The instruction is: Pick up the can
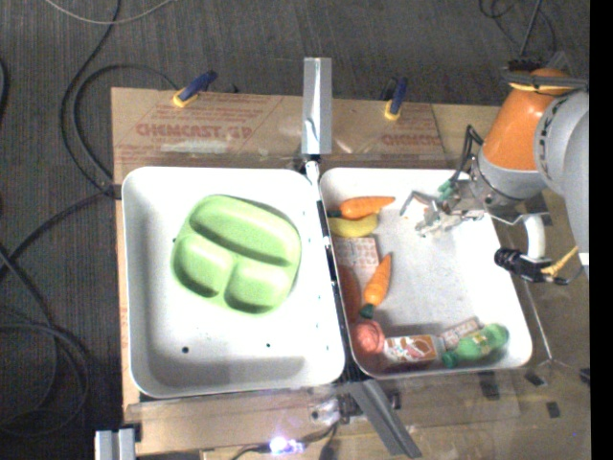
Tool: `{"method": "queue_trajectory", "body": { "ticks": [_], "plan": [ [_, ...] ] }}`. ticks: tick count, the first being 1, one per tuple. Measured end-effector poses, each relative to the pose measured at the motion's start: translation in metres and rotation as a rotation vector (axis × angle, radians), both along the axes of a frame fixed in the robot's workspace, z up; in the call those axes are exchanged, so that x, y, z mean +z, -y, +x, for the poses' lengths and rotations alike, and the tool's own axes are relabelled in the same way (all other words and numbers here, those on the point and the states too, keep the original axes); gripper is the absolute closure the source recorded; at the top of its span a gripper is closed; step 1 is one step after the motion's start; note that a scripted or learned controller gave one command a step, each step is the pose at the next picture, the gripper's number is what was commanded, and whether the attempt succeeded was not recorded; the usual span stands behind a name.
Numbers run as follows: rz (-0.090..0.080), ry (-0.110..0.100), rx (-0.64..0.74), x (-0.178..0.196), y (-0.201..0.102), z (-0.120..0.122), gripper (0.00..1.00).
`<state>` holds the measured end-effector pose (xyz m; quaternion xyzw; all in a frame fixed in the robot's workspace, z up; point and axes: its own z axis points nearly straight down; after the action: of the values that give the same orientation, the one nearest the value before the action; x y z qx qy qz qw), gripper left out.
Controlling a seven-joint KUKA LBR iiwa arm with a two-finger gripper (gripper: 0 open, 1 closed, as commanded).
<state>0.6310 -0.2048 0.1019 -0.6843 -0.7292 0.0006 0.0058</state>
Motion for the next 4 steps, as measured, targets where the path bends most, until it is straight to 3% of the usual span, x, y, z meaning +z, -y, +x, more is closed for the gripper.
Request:
{"method": "queue_trajectory", "body": {
  "ticks": [1, 2, 3, 4],
  "plan": [
    [-0.002, 0.007, 0.000, 0.001, 0.000, 0.002, 0.00],
    [-0.006, 0.022, -0.256, -0.012, -0.005, -0.026, 0.00],
    [-0.018, -0.076, -0.572, -0.014, -0.016, 0.013, 0.00],
    [-0.026, -0.061, -0.576, -0.006, -0.015, 0.015, 1.00]
  ]
}}
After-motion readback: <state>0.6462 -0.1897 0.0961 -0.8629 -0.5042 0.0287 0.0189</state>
